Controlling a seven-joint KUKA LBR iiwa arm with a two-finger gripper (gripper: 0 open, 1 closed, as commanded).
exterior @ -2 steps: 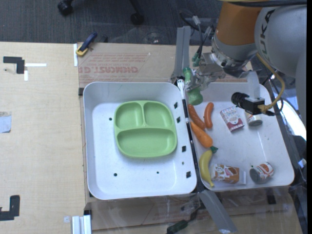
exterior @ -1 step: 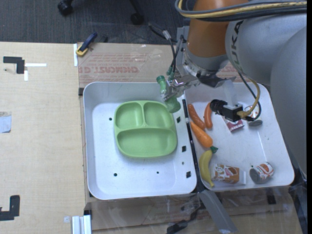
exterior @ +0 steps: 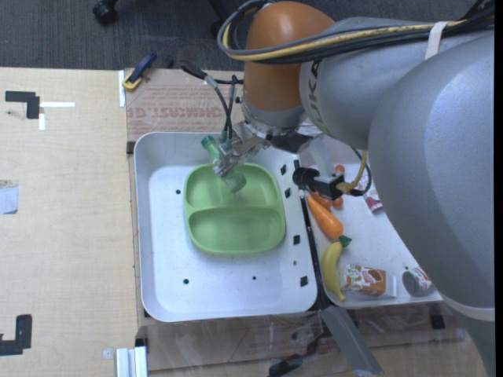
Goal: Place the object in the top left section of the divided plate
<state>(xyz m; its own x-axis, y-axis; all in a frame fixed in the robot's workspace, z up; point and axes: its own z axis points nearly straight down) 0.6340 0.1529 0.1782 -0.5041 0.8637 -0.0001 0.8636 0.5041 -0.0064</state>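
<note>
The green divided plate (exterior: 236, 234) lies in the left white bin (exterior: 169, 289). My gripper (exterior: 227, 163) hangs over the plate's upper part, near its top rim, reaching down from the orange wrist band. A small green object (exterior: 209, 143) sits right by the gripper at the plate's top left rim. Whether it is held between the fingers is unclear from this angle. The arm's grey body covers the upper right of the view.
The right bin (exterior: 393, 246) holds an orange carrot (exterior: 326, 217), a yellow banana (exterior: 333, 267), a small printed box (exterior: 368, 280) and a round grey item (exterior: 417, 281). A cardboard sheet (exterior: 177, 100) lies behind the left bin.
</note>
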